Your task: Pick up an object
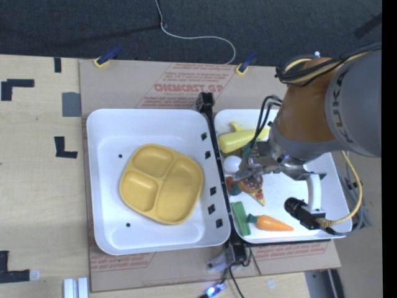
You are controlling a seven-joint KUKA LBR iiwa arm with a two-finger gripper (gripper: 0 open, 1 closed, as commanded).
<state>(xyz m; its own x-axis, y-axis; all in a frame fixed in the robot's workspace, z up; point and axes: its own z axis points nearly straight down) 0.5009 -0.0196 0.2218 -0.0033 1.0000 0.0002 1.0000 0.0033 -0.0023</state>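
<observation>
With the pincer (254,169) low over the pizza slice (251,190) in the right bin (335,185), grip unreadable, close squarely before lifting straight up

Camera position: you look from one fixed camera above the bench, tilted down at a slant.
Facing: your view takes in both bins, the left bin (99,166) and the right bin (338,185), side by side.
Distance: you sit far enough back to see the cardboard sheet (180,85) under the bins and dark carpet (74,11) along the top.
Arm entry: the arm (322,110) reaches in from your right.
</observation>
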